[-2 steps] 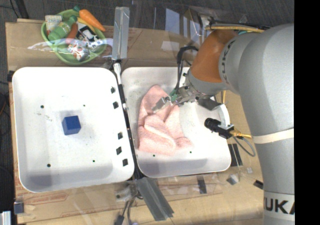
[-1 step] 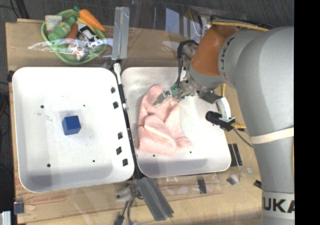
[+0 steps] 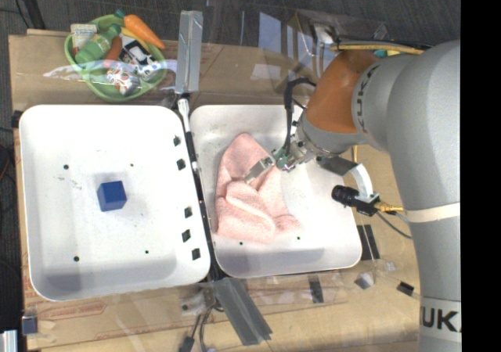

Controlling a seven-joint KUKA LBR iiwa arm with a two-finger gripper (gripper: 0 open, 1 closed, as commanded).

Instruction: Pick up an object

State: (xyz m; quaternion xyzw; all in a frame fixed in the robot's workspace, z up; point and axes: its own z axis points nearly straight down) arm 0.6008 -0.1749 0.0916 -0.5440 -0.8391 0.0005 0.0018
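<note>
**Gripper low over the pink cloth in the right bin**

At the far left, behind the bins, a green round bowl [image 3: 117, 69] stands on the brown bench [image 3: 47, 57]. It is full of small toy items, among them an orange plastic carrot [image 3: 142, 28]; the others are too small to name.

In front of the bowl is the left shallow white plastic bin [image 3: 47, 186]. Inside it sits a small blue cube [image 3: 112, 195], a little left of the middle of the bin floor, alone and well apart from the walls.

A grey divider with small black clips [image 3: 186, 186] runs between the two bins, where their edges meet.

The right shallow white plastic bin [image 3: 329, 241] holds a soft pink crumpled towel [image 3: 246, 202], which lies in the left half of this bin and reaches from near the back to near the front wall.

Just at the upper right edge of the towel is the two-finger metal gripper [image 3: 270, 164], tilted downward to the left. One thin finger lies on the pink fabric or very close to it. I cannot tell if the fingers are apart or together, and I cannot tell if any cloth is between them.

Behind the gripper comes the orange band of the wrist [image 3: 337, 100], and then the large grey body of the arm [image 3: 419, 163], which covers the right side of the bench.
</note>
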